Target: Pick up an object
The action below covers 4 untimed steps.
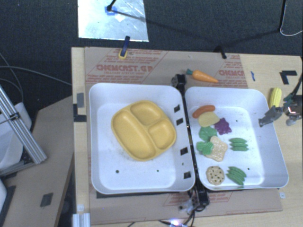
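The right bin (251, 98) holds several toy foods: a red sausage (203, 110), a pale yellow slice (208, 119), purple grapes (221, 125), green leafy pieces (206, 140), a tan cracker (218, 148), two green pea pods (238, 144), (236, 175) and a cookie (215, 175). My gripper (272, 115) hangs at the view's right, over the right bin's right rim, apart from the foods. Nothing shows in its hold.
The left bin (102, 108) carries a yellow divided plate (143, 129). A carrot (202, 76) lies on the cardboard behind the bins. A corn cob (275, 97) sits just outside the right bin's far right corner, close to the gripper.
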Each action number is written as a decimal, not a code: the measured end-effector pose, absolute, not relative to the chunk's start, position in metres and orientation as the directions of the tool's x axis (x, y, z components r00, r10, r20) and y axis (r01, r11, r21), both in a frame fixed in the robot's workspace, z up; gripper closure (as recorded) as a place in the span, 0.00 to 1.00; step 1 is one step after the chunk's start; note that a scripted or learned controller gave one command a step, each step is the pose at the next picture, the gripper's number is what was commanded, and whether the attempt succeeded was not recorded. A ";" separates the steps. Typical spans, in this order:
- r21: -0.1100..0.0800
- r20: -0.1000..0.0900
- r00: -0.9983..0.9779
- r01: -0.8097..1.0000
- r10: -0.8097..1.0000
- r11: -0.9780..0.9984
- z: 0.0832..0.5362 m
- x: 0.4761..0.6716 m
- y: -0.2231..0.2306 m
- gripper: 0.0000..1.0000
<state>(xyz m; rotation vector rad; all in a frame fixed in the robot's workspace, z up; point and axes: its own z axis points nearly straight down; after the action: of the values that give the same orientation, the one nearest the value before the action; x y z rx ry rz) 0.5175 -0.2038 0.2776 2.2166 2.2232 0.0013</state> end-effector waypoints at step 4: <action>0.013 -0.005 -0.006 1.000 1.000 0.006 0.091 0.621 -0.136 0.00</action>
<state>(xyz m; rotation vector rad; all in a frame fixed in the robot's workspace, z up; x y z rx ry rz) 0.6210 -0.1356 0.0907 2.2054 2.2193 0.0085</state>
